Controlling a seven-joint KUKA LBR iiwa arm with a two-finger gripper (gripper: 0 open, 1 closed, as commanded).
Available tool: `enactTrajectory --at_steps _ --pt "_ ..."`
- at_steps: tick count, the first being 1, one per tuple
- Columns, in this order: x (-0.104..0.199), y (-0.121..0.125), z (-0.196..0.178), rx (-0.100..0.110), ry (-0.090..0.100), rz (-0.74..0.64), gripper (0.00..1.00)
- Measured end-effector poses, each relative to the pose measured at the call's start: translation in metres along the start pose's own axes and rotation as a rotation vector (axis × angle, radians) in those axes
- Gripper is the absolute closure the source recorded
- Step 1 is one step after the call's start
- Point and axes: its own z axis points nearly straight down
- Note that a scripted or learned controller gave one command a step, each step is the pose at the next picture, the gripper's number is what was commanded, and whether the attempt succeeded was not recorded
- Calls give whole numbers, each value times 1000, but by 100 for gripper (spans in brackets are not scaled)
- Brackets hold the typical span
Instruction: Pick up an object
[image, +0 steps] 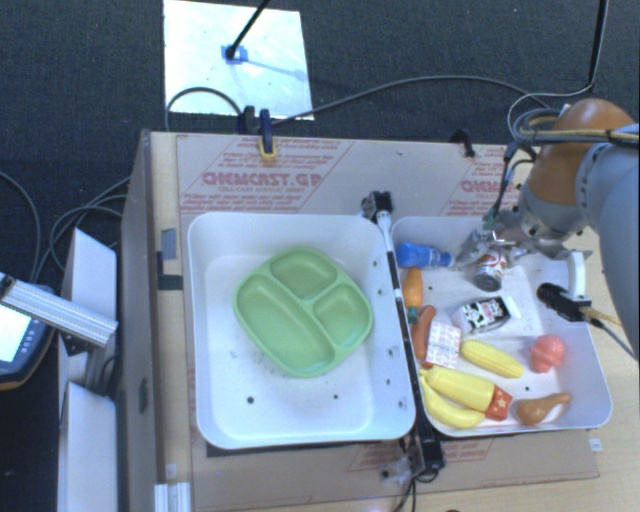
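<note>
Over the right bin (598, 385), camera view: the gripper (487, 262) hangs low at the far wall; whether it grips anything cannot be told. Candidate objects lie just beside it: a blue bottle (420, 257), a black-and-white carton (485, 314), a corn cob (490, 357). Crowding risks a glancing, failed grasp. A green divided plate (303, 311) occupies the left bin (215, 300).

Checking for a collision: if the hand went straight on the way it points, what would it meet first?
Probably the small can just below the hand in the right bin; depth is unclear.
</note>
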Motion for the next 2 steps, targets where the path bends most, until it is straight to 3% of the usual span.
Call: enactTrajectory --at_steps 1,2 --pt "-5 5 -1 -2 -1 -1 0" --pt "12 4 -2 -3 -6 1 0"
